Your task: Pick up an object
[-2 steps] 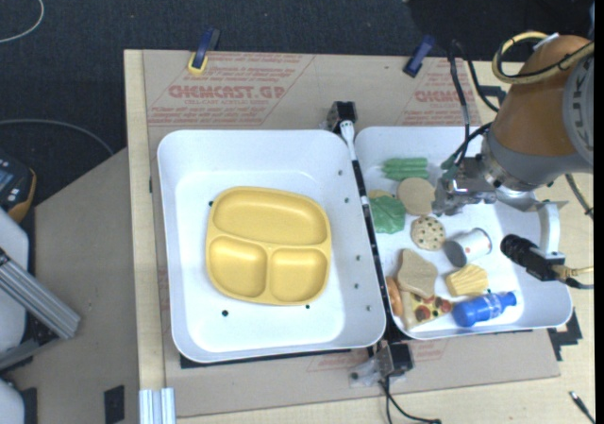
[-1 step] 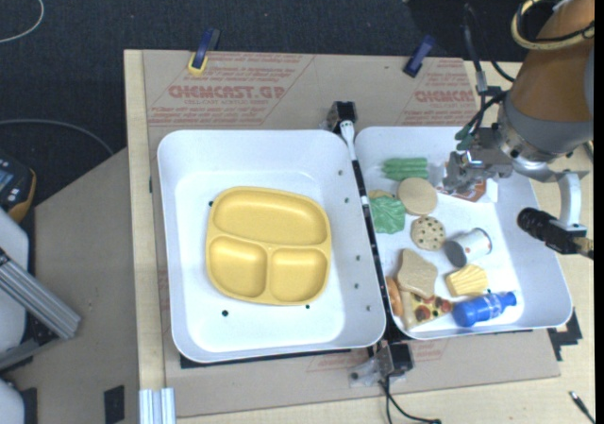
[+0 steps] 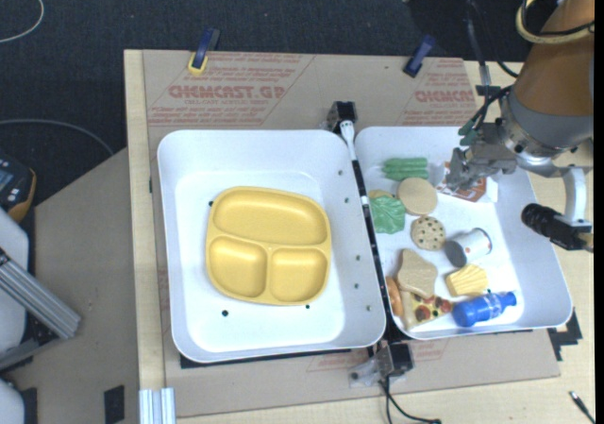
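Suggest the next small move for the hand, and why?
Probably lower straight down: the hand hovers at the right bin's back edge over a red-and-white item, nothing visibly gripped. The round tan cookie lies just beside it.

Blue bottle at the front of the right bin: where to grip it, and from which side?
Grip the blue bottle across the middle of its body, coming straight down from above. It lies on its side, long axis running roughly left-right, so the fingers should probably close across the narrow width. The yellow wedge sits close behind it and the bin's front wall just ahead, so clearance looks tight on both sides.
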`<control>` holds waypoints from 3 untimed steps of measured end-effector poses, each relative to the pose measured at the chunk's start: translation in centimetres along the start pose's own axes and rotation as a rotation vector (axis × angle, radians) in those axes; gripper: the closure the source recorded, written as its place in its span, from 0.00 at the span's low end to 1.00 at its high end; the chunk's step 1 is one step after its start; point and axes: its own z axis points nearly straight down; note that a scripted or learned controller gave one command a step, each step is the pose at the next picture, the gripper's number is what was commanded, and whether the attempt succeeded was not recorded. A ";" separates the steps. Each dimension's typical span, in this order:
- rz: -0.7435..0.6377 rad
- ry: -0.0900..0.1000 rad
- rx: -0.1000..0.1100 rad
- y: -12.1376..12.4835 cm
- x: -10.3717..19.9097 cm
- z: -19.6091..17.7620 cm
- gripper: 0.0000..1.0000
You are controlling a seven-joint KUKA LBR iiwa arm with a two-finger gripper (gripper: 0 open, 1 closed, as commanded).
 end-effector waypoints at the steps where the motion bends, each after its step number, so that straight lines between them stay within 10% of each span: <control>1: -0.005 0.002 -0.001 3.3 4.5 -0.7 1.00; 3: -0.003 0.002 0.000 6.6 12.0 1.0 1.00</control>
